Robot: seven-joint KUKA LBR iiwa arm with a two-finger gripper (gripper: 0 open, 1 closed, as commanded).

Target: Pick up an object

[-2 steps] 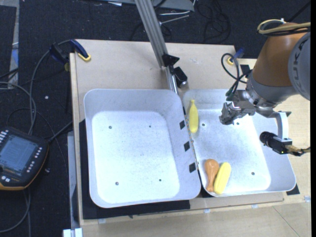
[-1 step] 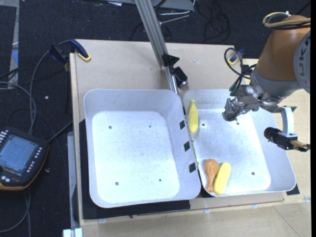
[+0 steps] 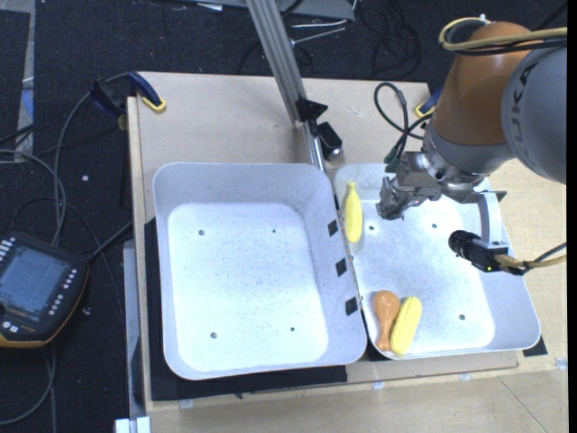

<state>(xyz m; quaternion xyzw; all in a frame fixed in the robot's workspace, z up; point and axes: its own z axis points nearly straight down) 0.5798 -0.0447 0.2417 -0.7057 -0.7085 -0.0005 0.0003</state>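
Observation:
In the right bin [image 3: 451, 278] a yellow banana-shaped object [image 3: 352, 213] lies along the left wall near the back. An orange piece [image 3: 386, 312] and a yellow piece [image 3: 406, 323] lie side by side, touching, at the bin's front left. My gripper [image 3: 394, 204] hangs over the back of the right bin, a little to the right of the yellow banana-shaped object and apart from it. Nothing shows between its fingers.
The left bin [image 3: 243, 269] stands beside the right one, its wall meeting it along a row of black clips [image 3: 343, 264]. A slanted metal rail [image 3: 284, 57] runs from the back down to the bins' joint. A black cable connector [image 3: 469, 246] hangs over the right bin.

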